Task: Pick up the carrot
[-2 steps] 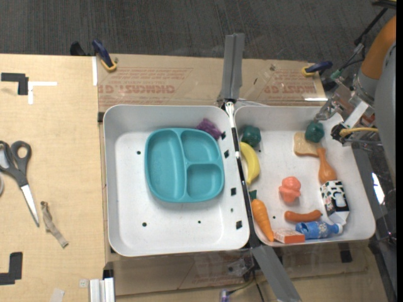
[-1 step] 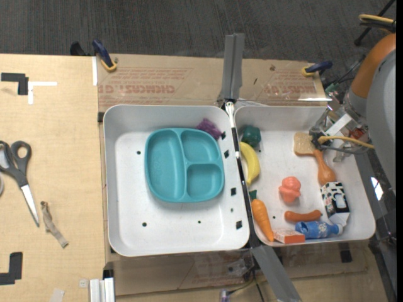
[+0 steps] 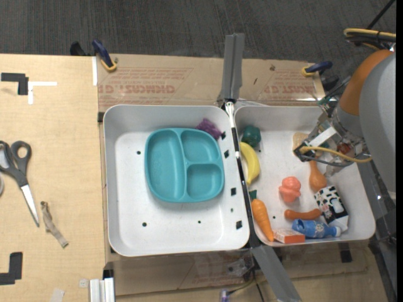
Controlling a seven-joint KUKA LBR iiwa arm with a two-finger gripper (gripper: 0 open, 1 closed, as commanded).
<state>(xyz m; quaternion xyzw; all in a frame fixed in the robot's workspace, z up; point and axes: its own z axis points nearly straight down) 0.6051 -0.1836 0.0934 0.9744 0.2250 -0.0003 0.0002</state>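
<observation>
The pincer (image 3: 322, 156) is seen over the far right part of the right bin (image 3: 277, 123), hung from the grey arm (image 3: 378, 106). How far it is open cannot be told, and nothing is seen held in it. Just beneath it a short orange piece (image 3: 317, 178) is lying. Near that, a peach ball (image 3: 289, 189), an orange sausage (image 3: 302, 214), a black-and-white packet (image 3: 331, 204) and a blue packet (image 3: 317, 229) are found; any print on the packets is too small to be read.

The carrot (image 3: 261, 218) is laid along the left wall of the same bin, tip toward the near edge, well apart from the pincer. A banana (image 3: 250, 162) is placed beyond it, and a green thing (image 3: 251, 134) beyond that.

In the left bin (image 3: 126, 200) a teal divided plate (image 3: 185, 165) is set, with a purple thing (image 3: 210, 128) at its far corner.

Both bins are carried on cardboard (image 3: 151, 80) printed in red; the lettering is seen reversed and cannot be read with certainty. The sheet is held by blue clamps (image 3: 104, 55). To the left, the pale wooden bench (image 3: 56, 124) is marked with black tape, and scissors (image 3: 19, 168) are lying on it. Dark carpet (image 3: 157, 11) is seen beyond the bench.
</observation>
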